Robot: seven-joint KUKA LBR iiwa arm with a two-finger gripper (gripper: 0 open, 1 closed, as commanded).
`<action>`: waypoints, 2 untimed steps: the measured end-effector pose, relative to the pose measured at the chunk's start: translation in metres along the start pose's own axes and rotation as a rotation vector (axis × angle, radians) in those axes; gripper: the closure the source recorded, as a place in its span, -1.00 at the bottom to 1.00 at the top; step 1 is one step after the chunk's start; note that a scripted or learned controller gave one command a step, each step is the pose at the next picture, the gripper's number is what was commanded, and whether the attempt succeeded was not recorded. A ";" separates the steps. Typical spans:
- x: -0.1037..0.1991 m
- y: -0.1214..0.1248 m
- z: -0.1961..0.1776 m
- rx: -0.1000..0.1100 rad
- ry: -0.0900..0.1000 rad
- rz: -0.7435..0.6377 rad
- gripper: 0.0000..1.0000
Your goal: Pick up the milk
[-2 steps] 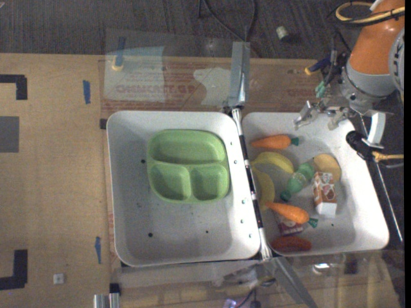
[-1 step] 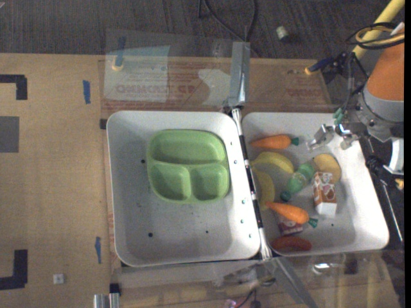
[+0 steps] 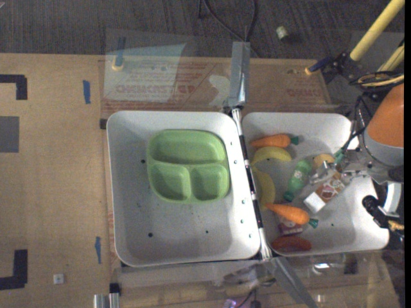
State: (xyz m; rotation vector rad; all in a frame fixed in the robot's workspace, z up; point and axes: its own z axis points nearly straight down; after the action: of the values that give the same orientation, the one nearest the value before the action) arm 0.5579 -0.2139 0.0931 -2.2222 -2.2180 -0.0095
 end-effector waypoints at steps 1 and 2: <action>-0.003 0.000 -0.010 -0.003 -0.003 0.004 1.00; -0.001 0.000 -0.010 -0.002 -0.001 0.002 -1.00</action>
State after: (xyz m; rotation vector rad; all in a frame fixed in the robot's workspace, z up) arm 0.5583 -0.2152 0.1033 -2.2261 -2.2168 -0.0103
